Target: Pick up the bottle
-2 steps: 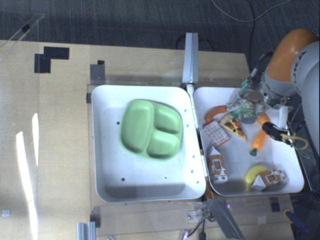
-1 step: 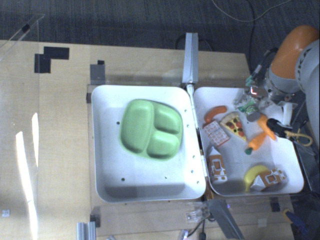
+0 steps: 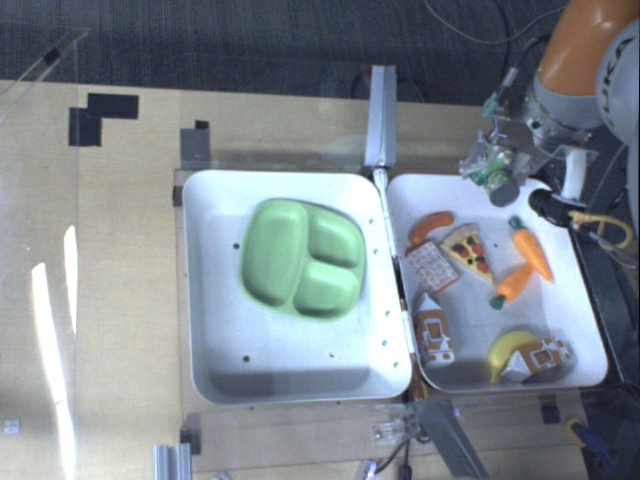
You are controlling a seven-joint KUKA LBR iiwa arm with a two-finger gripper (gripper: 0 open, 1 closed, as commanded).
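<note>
Bottle (image 3: 487, 168) at gripper (image 3: 497, 173); above right bin's (image 3: 590, 308) far rim.

Pale wooden bench (image 3: 110, 268) bears two white bins (image 3: 300, 378).

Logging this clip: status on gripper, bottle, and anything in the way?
Gripper above right bin's far rim, greenish item at its tip. Bottle not positively identified. Bin holds carrots, banana, cartons.

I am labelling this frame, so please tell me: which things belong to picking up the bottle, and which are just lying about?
Job: gripper; small greenish thing at it, perhaps the bottle.

Lying about: green divided plate, sausage, pizza slice, waffle, upper carrot, lower carrot, banana, brown carton, carton by the banana.
</note>
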